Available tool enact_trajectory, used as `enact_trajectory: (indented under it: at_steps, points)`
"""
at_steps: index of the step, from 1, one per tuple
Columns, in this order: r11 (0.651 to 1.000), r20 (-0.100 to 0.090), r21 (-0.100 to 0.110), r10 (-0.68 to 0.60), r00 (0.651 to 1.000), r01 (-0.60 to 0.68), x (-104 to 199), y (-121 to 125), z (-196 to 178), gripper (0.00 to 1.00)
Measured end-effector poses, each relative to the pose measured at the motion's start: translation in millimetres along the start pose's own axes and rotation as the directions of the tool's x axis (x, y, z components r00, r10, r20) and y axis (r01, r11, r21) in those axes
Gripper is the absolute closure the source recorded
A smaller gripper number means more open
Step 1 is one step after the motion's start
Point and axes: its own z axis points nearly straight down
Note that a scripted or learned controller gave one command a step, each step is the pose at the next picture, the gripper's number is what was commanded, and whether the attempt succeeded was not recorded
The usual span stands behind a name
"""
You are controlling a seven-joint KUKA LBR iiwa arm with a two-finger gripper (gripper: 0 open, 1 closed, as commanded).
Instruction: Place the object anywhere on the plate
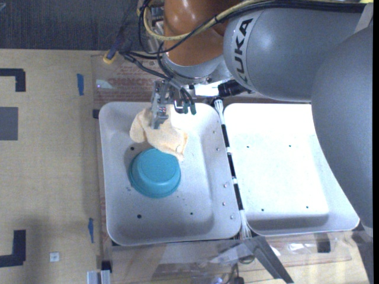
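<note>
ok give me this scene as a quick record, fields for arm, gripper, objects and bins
arm: grey, orange band, reaching in over the left bin
gripper: low over the cream cloth-like object, at the bin's far side
blue dish: round, in the left bin, touching the cream object's near edge
right bin: white, partly covered by the arm
task state: cream object not on the blue dish

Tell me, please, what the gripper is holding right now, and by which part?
It cannot be told. The gripper sits over the upper edge of the pale yellow object in the left bin, beside the blue bowl, but no grip shows.
</note>
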Motion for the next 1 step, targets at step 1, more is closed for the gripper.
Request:
enact_trajectory:
  at_steps: [1]
  points:
    - [1.000, 0.000, 0.000, 0.000, 1.000, 0.000, -0.1, -0.2, -0.1, 0.00]
